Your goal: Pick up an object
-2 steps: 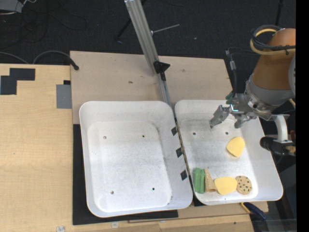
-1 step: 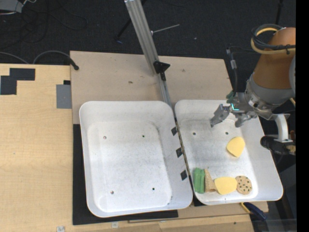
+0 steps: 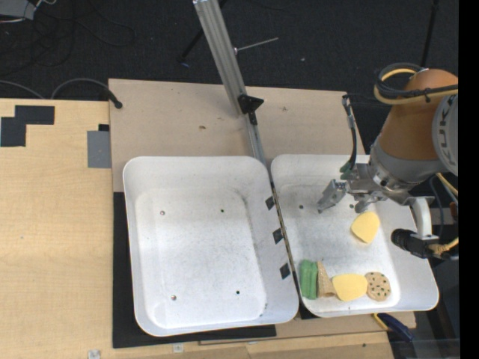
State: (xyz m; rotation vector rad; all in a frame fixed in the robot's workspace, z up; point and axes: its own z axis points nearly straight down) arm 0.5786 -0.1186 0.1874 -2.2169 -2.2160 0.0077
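My gripper (image 3: 349,200) hangs over the upper middle of the right bin (image 3: 314,172), below the grey wrist and orange band. Its fingers are spread open with only bare bin floor between them. A yellow wedge-shaped piece (image 3: 365,227) lies just below and to the right of the gripper, apart from the fingers. Along the bin's front edge lie a green object (image 3: 308,279), a tan piece (image 3: 324,280), a second yellow piece (image 3: 349,286) and a brown-speckled cookie (image 3: 378,286), close together in a row.
The left bin (image 3: 150,193) stands beside the right one, their rims touching with black clips at the seam. A slanted aluminium post (image 3: 228,66) rises behind the bins. Cables and a black fitting (image 3: 419,243) sit at the right bin's edge.
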